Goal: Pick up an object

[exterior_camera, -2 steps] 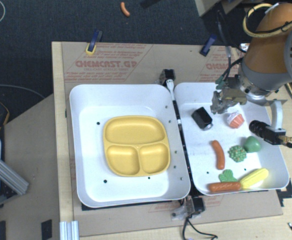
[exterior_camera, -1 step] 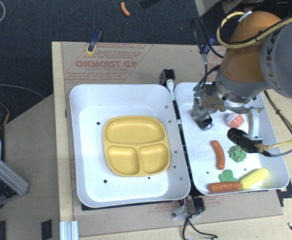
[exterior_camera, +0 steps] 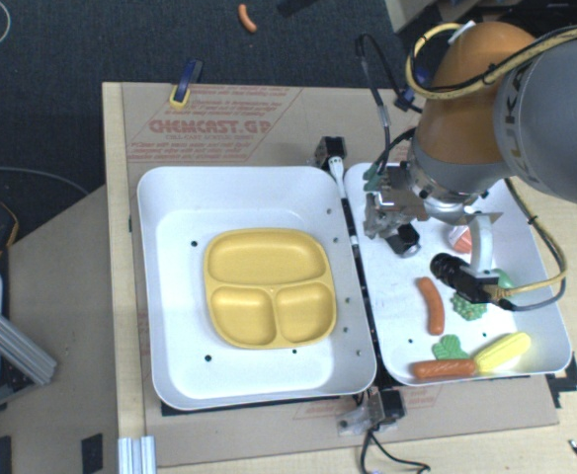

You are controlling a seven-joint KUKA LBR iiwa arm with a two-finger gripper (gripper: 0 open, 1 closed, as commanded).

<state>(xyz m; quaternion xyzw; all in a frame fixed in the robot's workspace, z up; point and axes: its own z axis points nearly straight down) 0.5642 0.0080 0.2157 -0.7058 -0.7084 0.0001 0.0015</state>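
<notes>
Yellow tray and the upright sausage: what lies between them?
In the camera view, between yellow tray and sausage lie the two bins' adjoining rims and bare white floor.

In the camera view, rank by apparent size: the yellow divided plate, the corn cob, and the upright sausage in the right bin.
1. Yellow divided plate, clearly the largest, in the left bin.
2 and 3. Corn cob and upright sausage: similar length, with the corn thicker; too close to rank firmly.

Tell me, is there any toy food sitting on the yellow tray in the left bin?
No. The yellow tray has nothing in its three sections, and the toy sausages and corn lie in the right bin.
</notes>
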